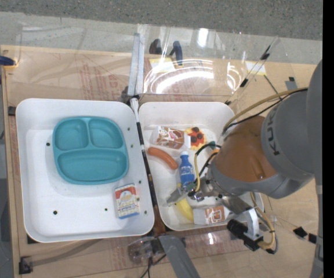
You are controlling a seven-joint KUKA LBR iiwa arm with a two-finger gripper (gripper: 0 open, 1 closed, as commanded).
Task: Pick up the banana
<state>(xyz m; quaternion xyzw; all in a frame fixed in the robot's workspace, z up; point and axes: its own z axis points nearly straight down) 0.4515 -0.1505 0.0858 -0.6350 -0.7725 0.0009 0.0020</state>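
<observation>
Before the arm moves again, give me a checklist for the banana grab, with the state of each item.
1. Banana located: ok, it lies near the front edge of the right bin.
2. Claw over the banana: ok, it sits right at the banana's upper end.
3. Banana between the claw's fingers: cannot tell, the arm hides much of it.
4. Neighbours out of the way: not ok, the blue bottle and a white packet crowd the banana.
5. Sausage out of the way: ok, it lies farther back.
6. Left bin uninvolved: ok, it holds the teal plate and a small carton.
</observation>
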